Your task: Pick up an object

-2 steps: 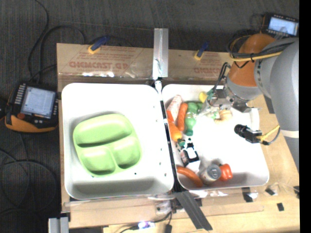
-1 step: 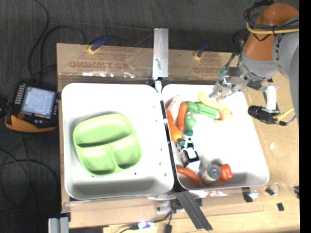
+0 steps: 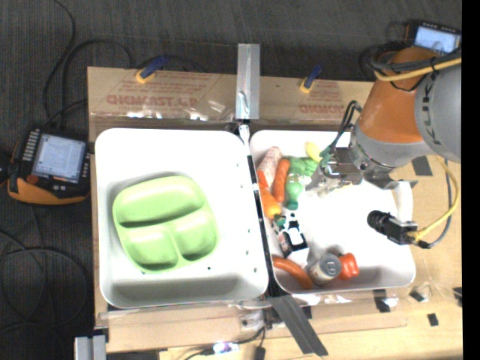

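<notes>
Grey arm's gripper, finger state unclear: you find long orange carrot-shaped toy just left, lying roughly top-to-bottom.

I read faint red print on brown cardboard sheet behind bins, letters too blurred to decipher. "KU" on grey arm casing.
</notes>
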{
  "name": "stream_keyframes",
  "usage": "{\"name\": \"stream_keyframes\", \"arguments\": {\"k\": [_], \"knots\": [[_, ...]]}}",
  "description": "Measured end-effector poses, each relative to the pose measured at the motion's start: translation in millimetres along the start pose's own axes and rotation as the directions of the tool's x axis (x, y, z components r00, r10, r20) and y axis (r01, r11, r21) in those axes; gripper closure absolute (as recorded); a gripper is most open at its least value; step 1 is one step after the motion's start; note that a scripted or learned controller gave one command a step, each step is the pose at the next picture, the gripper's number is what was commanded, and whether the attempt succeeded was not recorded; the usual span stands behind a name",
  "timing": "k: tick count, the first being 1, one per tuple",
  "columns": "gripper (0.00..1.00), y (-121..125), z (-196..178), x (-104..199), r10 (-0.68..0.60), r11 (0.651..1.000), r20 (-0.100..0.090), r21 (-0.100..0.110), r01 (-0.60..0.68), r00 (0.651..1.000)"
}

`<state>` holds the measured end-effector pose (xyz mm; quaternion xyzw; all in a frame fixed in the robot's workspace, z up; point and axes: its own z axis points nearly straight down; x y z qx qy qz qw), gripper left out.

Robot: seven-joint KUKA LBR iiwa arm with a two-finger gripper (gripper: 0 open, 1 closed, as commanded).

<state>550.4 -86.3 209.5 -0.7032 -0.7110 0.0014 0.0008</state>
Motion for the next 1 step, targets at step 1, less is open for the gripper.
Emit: {"name": "stream_keyframes", "arguments": {"k": [1], "knots": [[1.00, 15.2, -7.0, 66.9, 0.048, 0.999, 0.000, 0.000, -0.048, 0.999]]}}
